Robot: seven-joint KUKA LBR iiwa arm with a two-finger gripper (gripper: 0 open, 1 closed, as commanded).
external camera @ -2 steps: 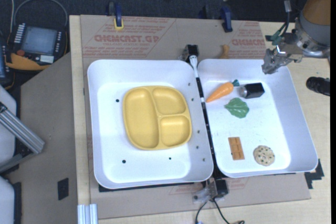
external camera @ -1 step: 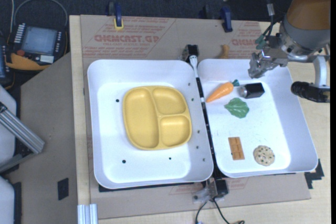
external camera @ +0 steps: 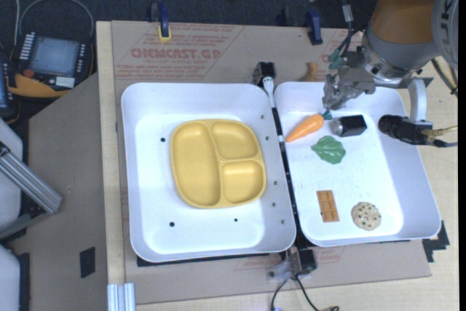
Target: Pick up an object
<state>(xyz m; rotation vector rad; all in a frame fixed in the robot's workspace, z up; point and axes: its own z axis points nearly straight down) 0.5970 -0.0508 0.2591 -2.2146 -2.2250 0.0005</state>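
Glossy white plastic bins [external camera: 145,229] catch the light, and a smooth matt yellow plastic tray [external camera: 217,160] sits inside one. Beneath them the tabletop [external camera: 211,51] looks like dull brown cardboard, printed red.

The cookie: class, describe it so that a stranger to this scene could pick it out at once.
Find the right-hand white bin. Go to its near right corner, where the cookie lies beside a flat brown wafer. It alone is round and pale with dark specks.

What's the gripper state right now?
Gripper: cannot be told, open or closed; it sits right at the green-top end of the toy carrot in the right bin.
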